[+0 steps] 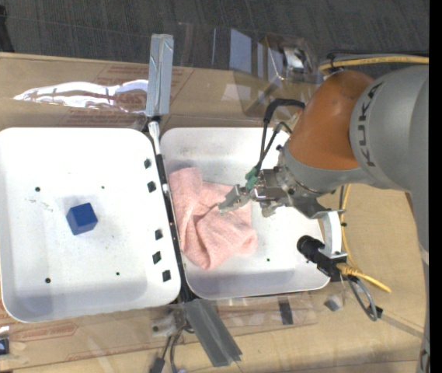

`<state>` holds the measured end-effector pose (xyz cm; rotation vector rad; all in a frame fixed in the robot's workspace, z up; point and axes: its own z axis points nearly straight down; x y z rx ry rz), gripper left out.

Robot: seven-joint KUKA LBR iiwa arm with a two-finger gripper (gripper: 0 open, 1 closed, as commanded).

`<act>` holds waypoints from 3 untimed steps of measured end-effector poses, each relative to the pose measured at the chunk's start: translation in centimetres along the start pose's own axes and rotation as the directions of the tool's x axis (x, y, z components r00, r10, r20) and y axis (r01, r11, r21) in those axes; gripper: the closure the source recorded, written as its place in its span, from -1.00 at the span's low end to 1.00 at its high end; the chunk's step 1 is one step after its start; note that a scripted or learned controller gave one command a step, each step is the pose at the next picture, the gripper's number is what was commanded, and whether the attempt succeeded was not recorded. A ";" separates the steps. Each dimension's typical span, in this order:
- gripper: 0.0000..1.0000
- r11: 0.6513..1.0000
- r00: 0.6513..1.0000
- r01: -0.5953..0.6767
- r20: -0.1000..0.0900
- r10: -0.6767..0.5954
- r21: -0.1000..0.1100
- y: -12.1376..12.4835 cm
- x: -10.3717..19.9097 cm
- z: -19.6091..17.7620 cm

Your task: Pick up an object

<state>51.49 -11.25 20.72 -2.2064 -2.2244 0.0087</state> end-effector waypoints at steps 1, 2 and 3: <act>-1.00 1.000 1.000 0.027 0.001 -0.027 -0.007 2.7 -6.0 11.5; -1.00 0.977 0.977 -0.215 0.000 0.215 -0.008 7.0 -8.5 11.4; -1.00 1.000 1.000 0.006 0.002 -0.006 -0.009 9.9 -5.5 11.4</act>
